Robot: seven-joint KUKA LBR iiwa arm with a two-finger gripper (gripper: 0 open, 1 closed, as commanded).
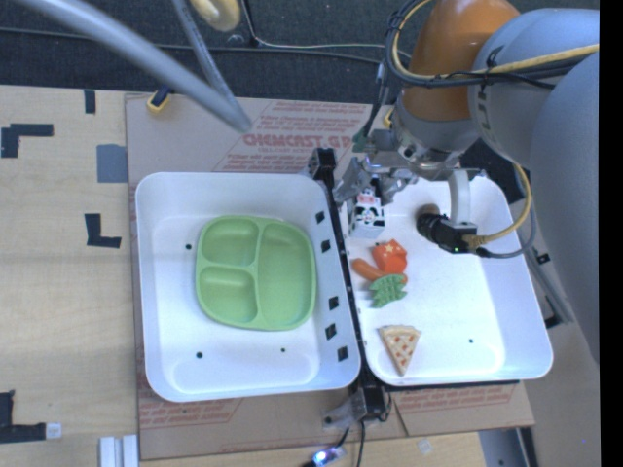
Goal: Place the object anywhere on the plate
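Observation:
A green divided plate [257, 270] lies in the left white bin [161, 261]. My gripper [364, 185] is low over the top left corner of the right bin [487, 329], close to the wall between the bins. Directly under its tip is a small black-and-white toy [367, 215], touching or nearly touching it. Whether the toy is held cannot be made out. Just below the toy lie a red piece [391, 254], an orange carrot-like piece [365, 269] and a green leafy piece [387, 289]. A pizza-slice toy [399, 346] rests nearer the front.
The grey arm with its orange band [458, 37] covers the upper right of the view. A black cable fitting [443, 232] hangs beside the gripper over the right bin. Cardboard [292, 129] lies under both bins.

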